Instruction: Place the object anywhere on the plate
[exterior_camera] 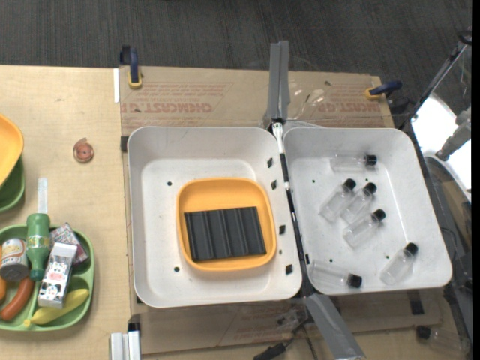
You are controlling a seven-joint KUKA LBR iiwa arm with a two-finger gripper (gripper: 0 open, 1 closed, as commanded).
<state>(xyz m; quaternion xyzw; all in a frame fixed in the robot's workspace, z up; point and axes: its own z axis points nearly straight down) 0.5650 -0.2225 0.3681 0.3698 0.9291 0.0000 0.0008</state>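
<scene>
An orange, rounded-square plate (225,188) sits in the middle of the left white bin (150,201). A dark grey ridged block (225,232) lies flat on the plate and covers most of its floor. In the right white bin (420,201) several clear plastic vials with black caps lie scattered, among them one near the back (351,160), one in the middle (363,228) and one at the front right (397,265).
A green tray (81,304) of toy food and a small bottle stands on the wooden bench at the front left. An orange dish (7,152) pokes in at the left edge, with a small pink disc (83,151) near it. Clamps (130,67) hold cardboard under the bins.
</scene>
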